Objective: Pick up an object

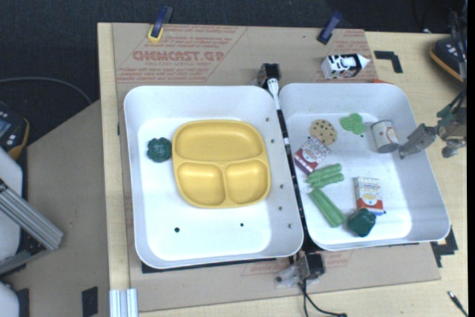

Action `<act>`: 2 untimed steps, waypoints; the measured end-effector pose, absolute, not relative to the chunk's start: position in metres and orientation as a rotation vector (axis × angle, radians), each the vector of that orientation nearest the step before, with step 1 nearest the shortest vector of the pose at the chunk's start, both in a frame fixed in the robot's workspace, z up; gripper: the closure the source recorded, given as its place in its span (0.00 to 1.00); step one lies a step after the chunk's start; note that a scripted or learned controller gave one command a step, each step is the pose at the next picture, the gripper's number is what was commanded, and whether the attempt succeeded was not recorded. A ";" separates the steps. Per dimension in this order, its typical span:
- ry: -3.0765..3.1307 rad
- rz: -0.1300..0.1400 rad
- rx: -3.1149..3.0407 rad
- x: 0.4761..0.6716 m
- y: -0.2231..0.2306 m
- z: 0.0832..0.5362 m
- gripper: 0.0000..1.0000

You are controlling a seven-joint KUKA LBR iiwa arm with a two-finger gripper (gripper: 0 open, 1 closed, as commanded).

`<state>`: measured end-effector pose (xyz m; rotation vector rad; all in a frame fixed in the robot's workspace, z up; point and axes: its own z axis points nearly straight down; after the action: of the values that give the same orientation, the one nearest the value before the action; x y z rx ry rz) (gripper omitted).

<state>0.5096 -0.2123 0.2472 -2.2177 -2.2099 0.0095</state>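
Observation:
The right bin (423, 197) holds several small items: a cookie (321, 131), a green leafy piece (353, 122), a small can (384, 135), a red and white packet (312, 154), green pea pods (325, 175), a green cucumber (326, 206), an orange and white box (368, 194) and a dark green lump (361, 223). My gripper (432, 146) hangs over the bin's right rim, just right of the can. Its fingers are spread open with nothing between them.
The left bin (148, 219) holds a yellow divided tray (220, 162) and a green broccoli piece (158, 149) to its left. A black and white carton (345, 64) lies on the bench behind the right bin. Clamps (159, 22) sit at the board's far edge.

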 end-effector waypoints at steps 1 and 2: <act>-2.222 0.000 -2.222 0.512 -0.212 0.253 0.00; -2.216 0.004 -2.216 0.511 -0.204 0.192 0.00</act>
<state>0.5115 -0.2043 0.1917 -2.2160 -2.2160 0.0040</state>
